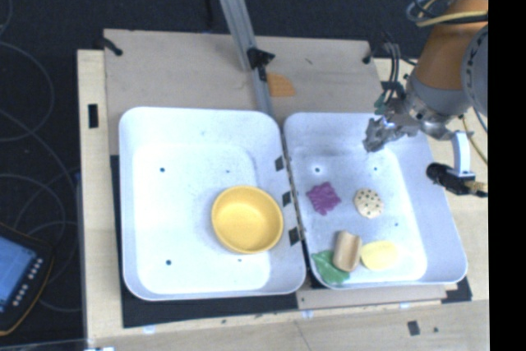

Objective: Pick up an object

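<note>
Pale wood, the bench [94,177] carried two white bins side by side. Nearest me, in the right bin [427,201], a green scrap [327,268], a tan cylinder [346,251] and a yellow lump [379,256] sat crowded into the front corner, touching or overlapping, likely awkward to single out. Behind them a purple piece [323,197] and a speckled ball [368,202] lay apart with room around them, easier candidates, I judged. A yellow bowl [246,219] sat alone in the left bin [148,144]. Farther back the tool [376,134] hung over the right bin's rear, above bare floor, holding nothing visible. Whether it was spread or pinched I couldn't tell; it was too small and dark.
</note>
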